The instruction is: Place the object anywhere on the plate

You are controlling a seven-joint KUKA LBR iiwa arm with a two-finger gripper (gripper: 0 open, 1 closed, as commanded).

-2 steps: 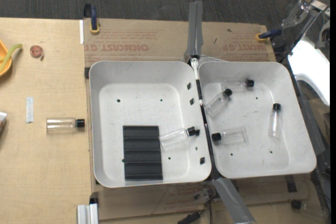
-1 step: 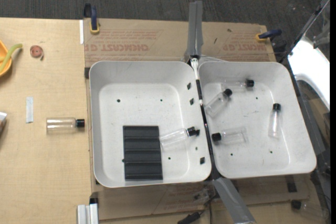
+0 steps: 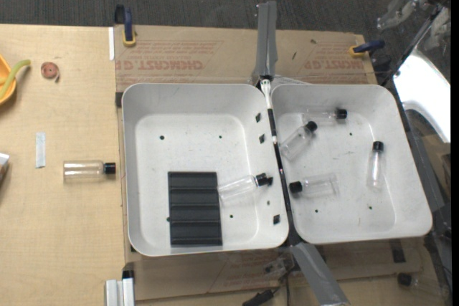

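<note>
Right, sweeping from the left edge: on the bare wooden surface [image 3: 57,111] lies a clear little bottle [image 3: 89,169] with a black cap, on its side, cap pointing to three o'clock, well apart from the bins.

Next, the left bin [image 3: 143,100]. At its six o'clock sits the plate [image 3: 194,208], a dark ribbed rectangle lying flat. Just beside the plate's upper right corner, at about two o'clock from it, lies another clear bottle [image 3: 244,186], tilted, its black cap at the three o'clock end near the divider. Whether its base touches the plate, I cannot tell.

Across the divider, the right bin [image 3: 405,154] holds four more bottles, all lying down: one [image 3: 295,140] near the left wall, one [image 3: 324,115] at twelve o'clock, one [image 3: 313,186] low at seven o'clock, and one [image 3: 375,165] upright on the picture at three o'clock.

The arm [image 3: 423,79] sits at the far right, white and grey, off beyond the bin. The tool itself I cannot make out, so whether it is spread or pressed together, I cannot tell.

Handling, as a judgement: these bottles look light, stiff, smooth plastic or glass, round, so they will roll and slip. Best hold is across the clear body at mid-length, fingers square to the long axis, not on the cap.
</note>
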